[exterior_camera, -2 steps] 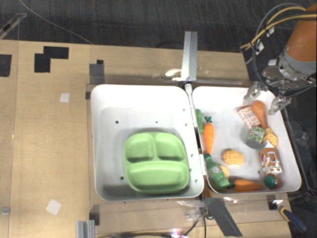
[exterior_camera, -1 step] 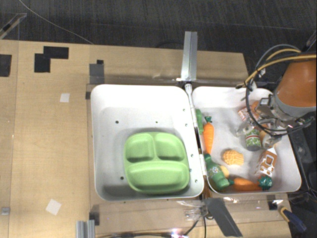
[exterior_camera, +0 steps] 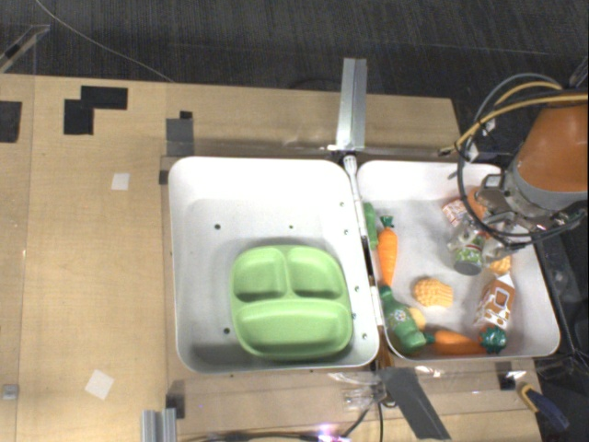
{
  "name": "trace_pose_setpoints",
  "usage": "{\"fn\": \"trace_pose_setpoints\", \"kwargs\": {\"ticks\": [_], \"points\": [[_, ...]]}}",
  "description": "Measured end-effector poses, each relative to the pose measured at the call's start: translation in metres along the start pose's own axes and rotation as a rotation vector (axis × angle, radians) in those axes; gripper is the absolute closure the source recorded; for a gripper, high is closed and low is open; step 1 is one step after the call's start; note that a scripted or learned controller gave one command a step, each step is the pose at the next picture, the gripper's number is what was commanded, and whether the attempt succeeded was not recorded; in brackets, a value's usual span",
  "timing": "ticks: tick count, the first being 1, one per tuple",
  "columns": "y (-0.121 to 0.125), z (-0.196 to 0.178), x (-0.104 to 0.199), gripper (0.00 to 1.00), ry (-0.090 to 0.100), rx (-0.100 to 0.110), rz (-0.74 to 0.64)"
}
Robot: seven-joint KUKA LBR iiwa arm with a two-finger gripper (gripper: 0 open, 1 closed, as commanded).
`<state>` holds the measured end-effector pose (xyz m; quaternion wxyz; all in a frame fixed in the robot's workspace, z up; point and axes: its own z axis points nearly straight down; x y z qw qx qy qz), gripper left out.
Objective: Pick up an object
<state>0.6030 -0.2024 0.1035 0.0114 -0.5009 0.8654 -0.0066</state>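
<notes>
Hanging low over the right white bin [exterior_camera: 548, 334], the gripper [exterior_camera: 471, 247] is poised above a small clear plastic object [exterior_camera: 467, 254], seemingly the chosen target; whether it is closed cannot be told. A green divided plate [exterior_camera: 292, 301] occupies the left bin [exterior_camera: 193, 339].

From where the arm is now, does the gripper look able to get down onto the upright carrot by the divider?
Probably yes. The carrot lies uncovered against the right bin's left wall, with bare floor beside it. The gripper hovers across the same bin; the nearby wall may crowd one finger.
</notes>
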Motion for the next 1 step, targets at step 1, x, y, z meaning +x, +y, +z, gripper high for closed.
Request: {"fn": "trace_pose_setpoints", "kwargs": {"ticks": [1], "points": [[-0.0016, -0.0886, -0.0554, 1.0, 0.004, -0.007, 0.107]]}}
